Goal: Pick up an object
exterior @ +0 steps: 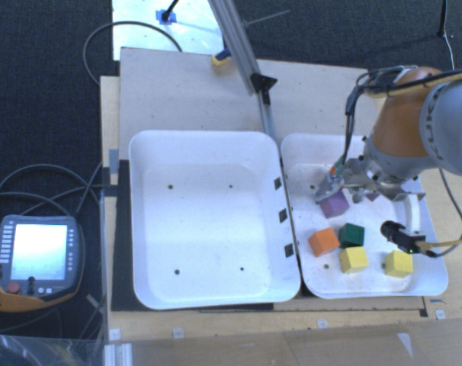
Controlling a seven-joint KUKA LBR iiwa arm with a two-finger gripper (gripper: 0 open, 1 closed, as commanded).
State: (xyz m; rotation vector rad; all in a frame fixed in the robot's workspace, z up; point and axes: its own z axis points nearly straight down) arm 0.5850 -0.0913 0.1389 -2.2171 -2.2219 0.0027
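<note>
My gripper [332,187] hangs over the upper middle of the right bin [307,155], with the arm's orange band just above and to its right. A purple block [336,204] lies right under the gripper's tip, partly covered by it; I cannot tell whether they touch. Nearer the front of the same bin lie an orange block [323,242], a dark green block [351,234] and two yellow blocks [354,259] [398,263].
The left bin [139,204] stands beside the right one, with a row of black clips along the shared wall [284,216]. A slanted metal pole [239,40] crosses the bench behind the bins. A teach pendant [34,261] lies on the floor at the left.
</note>
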